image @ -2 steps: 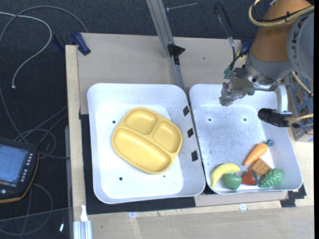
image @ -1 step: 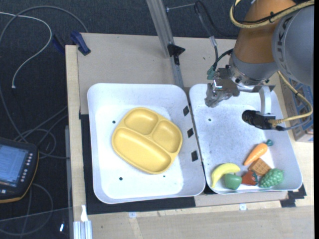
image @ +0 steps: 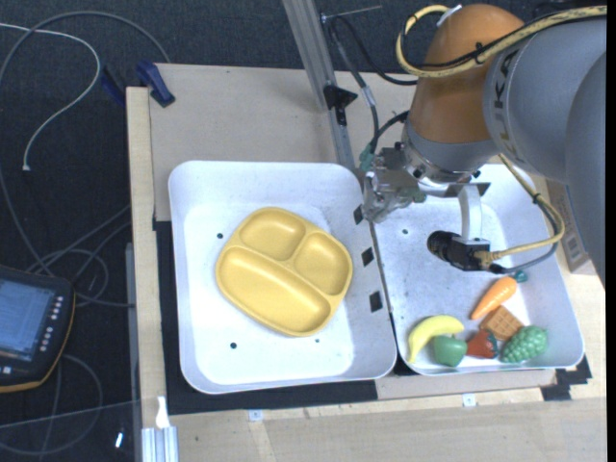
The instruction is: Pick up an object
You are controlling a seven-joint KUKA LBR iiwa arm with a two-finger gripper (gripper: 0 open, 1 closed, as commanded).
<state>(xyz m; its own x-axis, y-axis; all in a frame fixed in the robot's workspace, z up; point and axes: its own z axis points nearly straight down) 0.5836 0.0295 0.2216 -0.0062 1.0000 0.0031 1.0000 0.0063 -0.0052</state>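
Camera view: the gripper (image: 385, 195) hangs over the rim between the two bins; whether it is open, or has hold of anything, I cannot tell. The toy food, carrot (image: 494, 296), banana (image: 430, 332) and grapes (image: 524, 344), huddles in the right bin's (image: 539, 229) near corner, well apart. Descending here risks striking the rim and grasping nothing.

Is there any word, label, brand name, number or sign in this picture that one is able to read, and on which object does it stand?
None can be read.
The handheld device at the left edge has a lit screen, but its content is too blurred to read.
The small black tags along the wall between the two bins show no legible marks.
The yellow tray and the toy foods carry no text.
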